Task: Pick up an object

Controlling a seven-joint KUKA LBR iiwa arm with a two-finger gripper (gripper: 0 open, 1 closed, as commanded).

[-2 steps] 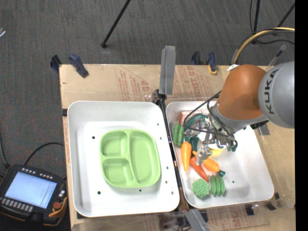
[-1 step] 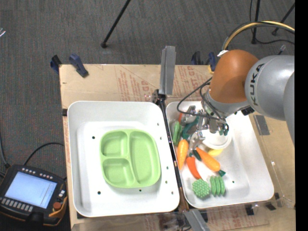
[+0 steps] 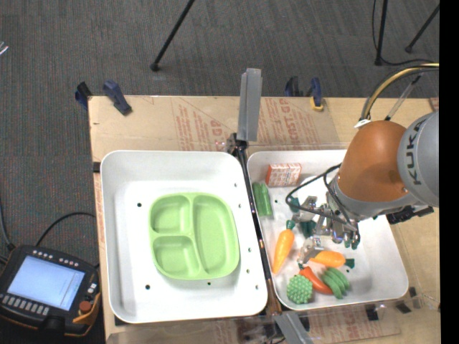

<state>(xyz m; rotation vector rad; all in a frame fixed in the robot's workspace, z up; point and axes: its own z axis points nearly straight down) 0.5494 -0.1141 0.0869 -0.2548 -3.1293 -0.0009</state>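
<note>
In the right bin (image 3: 396, 264), the end effector (image 3: 324, 229) hangs low over an orange carrot (image 3: 328, 259), seemingly lining up a grasp; its opening cannot be told.

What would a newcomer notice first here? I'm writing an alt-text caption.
The grey arm with its orange band reaches over the right white bin, its claw above a heap of toy vegetables. In the left white bin lies a pale green divided plastic plate.

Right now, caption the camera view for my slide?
Claw hovers over toy vegetables in the right bin; green divided plate in the left bin.
</note>
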